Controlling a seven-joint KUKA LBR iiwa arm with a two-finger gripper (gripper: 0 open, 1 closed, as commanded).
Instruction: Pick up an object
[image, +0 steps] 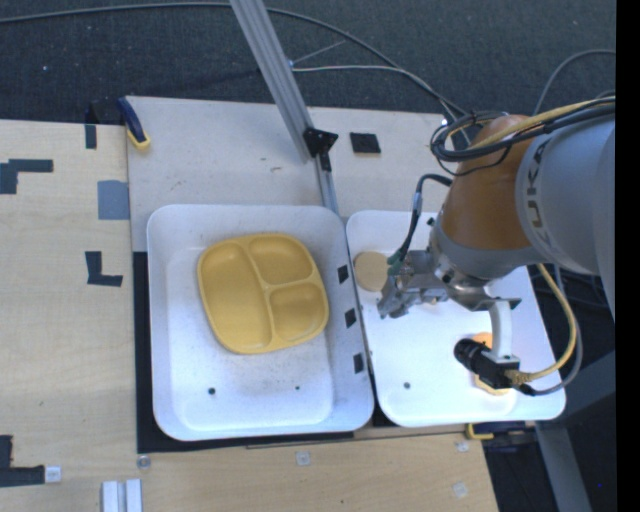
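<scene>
i am logging the bench from the remote station, item by item.

bins: i am counting two, white and shallow, sitting side by side, the left bin and the right bin.

plate: one yellow plate, divided into three compartments, is lying flat in the middle of the left bin, apart from its walls.

disc: one tan disc, round and flat, is lying in the right bin near its far left corner, close to the wall shared with the left bin. this is the only loose thing i am seeing in that bin.

arm: one arm is reaching in from the right over the right bin.

gripper: one gripper is hanging just beside the tan disc, on its near right side. i cannot tell whether it is released or clenched, and i am seeing nothing grasped in it.

clip: one blue-and-yellow clip is sitting at the bench's far left corner.
</scene>
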